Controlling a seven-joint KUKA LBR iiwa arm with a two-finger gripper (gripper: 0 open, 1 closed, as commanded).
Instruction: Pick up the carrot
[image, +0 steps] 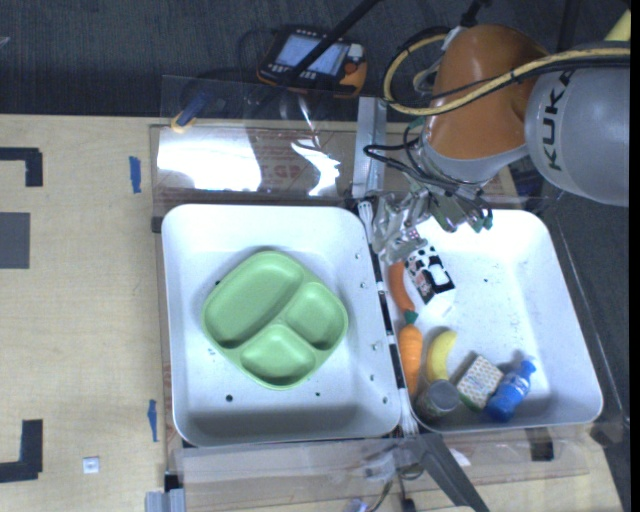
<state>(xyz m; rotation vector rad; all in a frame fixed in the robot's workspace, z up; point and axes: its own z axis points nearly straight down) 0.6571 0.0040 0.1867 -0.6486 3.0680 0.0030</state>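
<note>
The gripper (408, 240) hangs at twelve o'clock of the carrot (410, 358). Its state I cannot tell

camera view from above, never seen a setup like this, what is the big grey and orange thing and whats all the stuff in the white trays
The big grey and orange thing is a robot arm, reaching in from the right. One fixed camera looks down on the bench at a slant. At the arm's end is its claw, hanging over the top left corner of the right bin.

Two shallow white bins sit side by side. The left bin holds a green divided plate. The right bin holds the small things along its left and bottom: the carrot, which the arm is meant to pick up, another orange piece above it, a black and white object, a yellow item, a speckled block, a blue bottle and a grey round thing.

The carrot lies in the bin, not picked up.
</note>
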